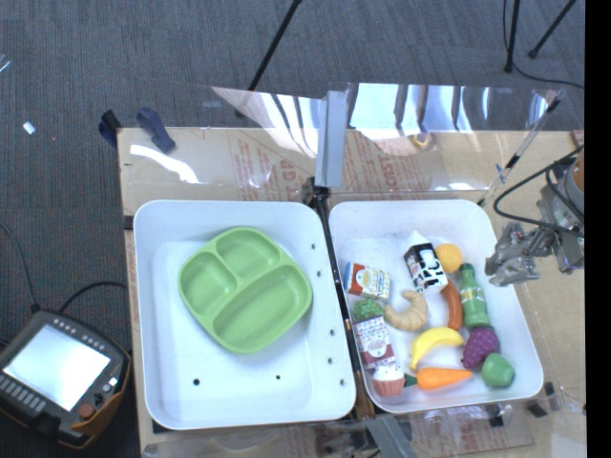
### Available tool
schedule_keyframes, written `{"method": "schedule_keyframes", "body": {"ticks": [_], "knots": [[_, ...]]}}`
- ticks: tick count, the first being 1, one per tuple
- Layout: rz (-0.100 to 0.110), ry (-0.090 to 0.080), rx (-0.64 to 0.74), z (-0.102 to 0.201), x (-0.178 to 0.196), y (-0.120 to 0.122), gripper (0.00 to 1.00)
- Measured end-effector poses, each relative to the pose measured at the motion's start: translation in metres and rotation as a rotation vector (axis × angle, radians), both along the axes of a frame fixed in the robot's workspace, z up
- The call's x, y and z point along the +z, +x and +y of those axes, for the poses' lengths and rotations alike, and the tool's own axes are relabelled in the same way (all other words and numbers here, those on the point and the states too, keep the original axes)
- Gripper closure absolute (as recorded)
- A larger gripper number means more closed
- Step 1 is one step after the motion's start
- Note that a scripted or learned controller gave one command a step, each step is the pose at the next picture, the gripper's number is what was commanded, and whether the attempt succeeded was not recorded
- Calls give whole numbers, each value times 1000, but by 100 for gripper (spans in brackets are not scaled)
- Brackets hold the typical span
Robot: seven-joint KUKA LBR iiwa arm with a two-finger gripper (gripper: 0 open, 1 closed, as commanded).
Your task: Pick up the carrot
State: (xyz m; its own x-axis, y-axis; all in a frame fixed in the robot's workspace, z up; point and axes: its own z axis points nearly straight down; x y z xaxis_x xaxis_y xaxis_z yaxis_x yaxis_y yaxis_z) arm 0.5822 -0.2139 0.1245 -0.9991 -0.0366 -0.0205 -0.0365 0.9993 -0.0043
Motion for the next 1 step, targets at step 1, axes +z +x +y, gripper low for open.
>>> {"method": "schedule_keyframes", "body": {"ticks": [1], "knots": [[19, 6, -68, 3, 114, -36, 0]]}}
